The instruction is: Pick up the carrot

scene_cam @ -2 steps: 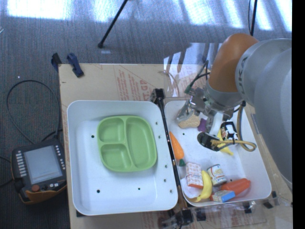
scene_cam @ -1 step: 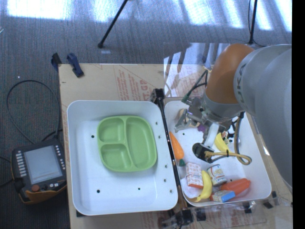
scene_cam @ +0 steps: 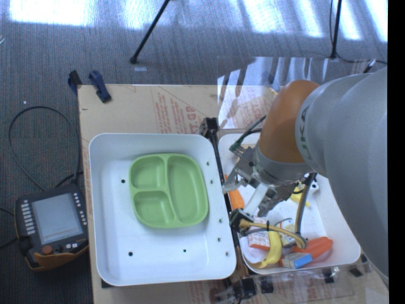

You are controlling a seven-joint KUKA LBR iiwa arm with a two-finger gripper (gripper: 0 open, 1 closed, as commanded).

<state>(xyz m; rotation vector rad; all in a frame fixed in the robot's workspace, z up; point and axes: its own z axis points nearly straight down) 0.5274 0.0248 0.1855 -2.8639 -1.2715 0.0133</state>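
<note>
An orange carrot (scene_cam: 236, 199) lies in the right bin (scene_cam: 345, 233), close against its left wall, and only a short piece of it shows. My gripper (scene_cam: 250, 198) hangs low right over that spot, below the orange band of the arm, and covers the rest of the carrot. Whether the gripper touches the carrot cannot be made out.
The left bin (scene_cam: 114, 246) holds a green divided plate (scene_cam: 169, 189). At the near end of the right bin lie a banana (scene_cam: 275, 249), a long orange-red item (scene_cam: 319, 246), a small blue piece (scene_cam: 302, 260) and a packet. A teach pendant (scene_cam: 54, 223) sits on the floor at left.
</note>
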